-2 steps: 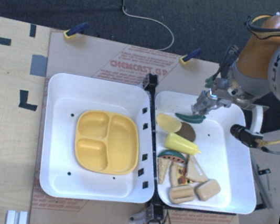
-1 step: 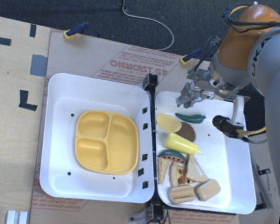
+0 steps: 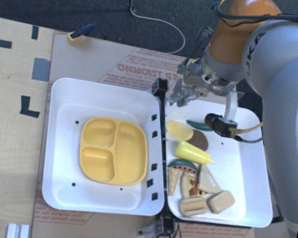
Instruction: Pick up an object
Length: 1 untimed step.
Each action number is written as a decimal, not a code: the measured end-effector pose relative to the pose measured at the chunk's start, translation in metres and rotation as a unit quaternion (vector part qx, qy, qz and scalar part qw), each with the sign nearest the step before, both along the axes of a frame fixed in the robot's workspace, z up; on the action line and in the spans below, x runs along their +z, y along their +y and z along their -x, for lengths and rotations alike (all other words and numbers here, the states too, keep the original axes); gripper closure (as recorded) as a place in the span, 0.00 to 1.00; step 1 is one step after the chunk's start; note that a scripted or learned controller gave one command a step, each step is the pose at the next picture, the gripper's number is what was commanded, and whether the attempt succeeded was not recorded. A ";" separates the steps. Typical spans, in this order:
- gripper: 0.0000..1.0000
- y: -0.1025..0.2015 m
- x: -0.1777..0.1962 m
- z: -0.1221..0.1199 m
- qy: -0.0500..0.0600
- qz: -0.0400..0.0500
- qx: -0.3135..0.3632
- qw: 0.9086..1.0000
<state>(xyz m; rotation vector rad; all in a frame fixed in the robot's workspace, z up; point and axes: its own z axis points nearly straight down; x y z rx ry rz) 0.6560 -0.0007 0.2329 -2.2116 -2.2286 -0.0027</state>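
1. Arm (image 3: 283,59): it fills the upper right of the frame. The gripper (image 3: 186,93) hangs over the top left corner of the right bin (image 3: 244,160), close to the divider. Nothing is seen between the fingers; how far they stand apart cannot be told.
2. Left bin (image 3: 57,128): centre left of the frame. It holds a yellow tray (image 3: 114,151) with three compartments. The tray appears to be stiff, light moulded plastic. It is broad and flat, so a hold on the raised rim is judged more workable than one on the face.
3. Right bin contents: small toy food pieces lie clustered along the bin's left side, below the gripper.
   - Yellow cone (image 3: 193,152): probably smooth, hard and light. It is likely to slip; a hold across the thick end is advised.
   - Bread piece (image 3: 221,201): lower right of the cluster. It is blocky, with near-flat sides that suit two fingers.
   - Pale disc (image 3: 179,130): the piece nearest the gripper. It is thin, and a hold across its edges is judged best.
4. Cardboard (image 3: 140,69): it lies under both bins. Its red print is reversed and cannot be read reliably.
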 end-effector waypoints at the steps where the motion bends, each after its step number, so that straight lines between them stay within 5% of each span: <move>1: 1.00 0.034 -0.010 -0.013 0.001 0.001 -0.001 1.000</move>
